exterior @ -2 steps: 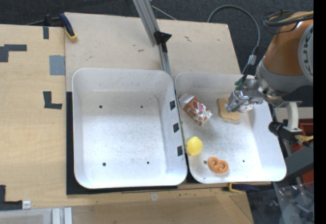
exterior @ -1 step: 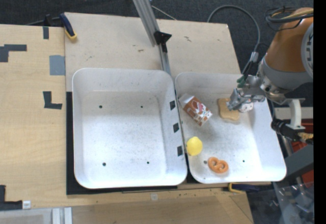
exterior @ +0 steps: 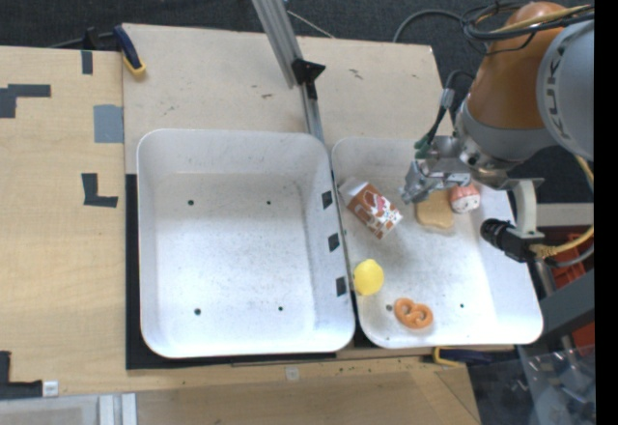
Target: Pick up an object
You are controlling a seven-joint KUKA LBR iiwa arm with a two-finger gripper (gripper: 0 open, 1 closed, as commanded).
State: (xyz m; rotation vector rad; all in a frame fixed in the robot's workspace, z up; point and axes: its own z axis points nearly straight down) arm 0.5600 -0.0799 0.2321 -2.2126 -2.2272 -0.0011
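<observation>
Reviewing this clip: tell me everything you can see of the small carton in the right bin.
The carton is a small box, brown on its upper left part and white with red print on its lower right; the print is too small to read. It looks like printed cardboard or plastic. It lies tipped at a diagonal in the upper left of the right bin, close to the wall shared with the left bin. Nothing touches it: the gripper is to its right, apart from it, and the yellow ball lies below it.

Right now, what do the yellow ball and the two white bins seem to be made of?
The yellow ball looks like smooth plastic or foam: even colour, soft highlight; which one I cannot tell. The left bin and right bin look like thin moulded plastic, matte white with dark speckles and rounded rims.
</observation>
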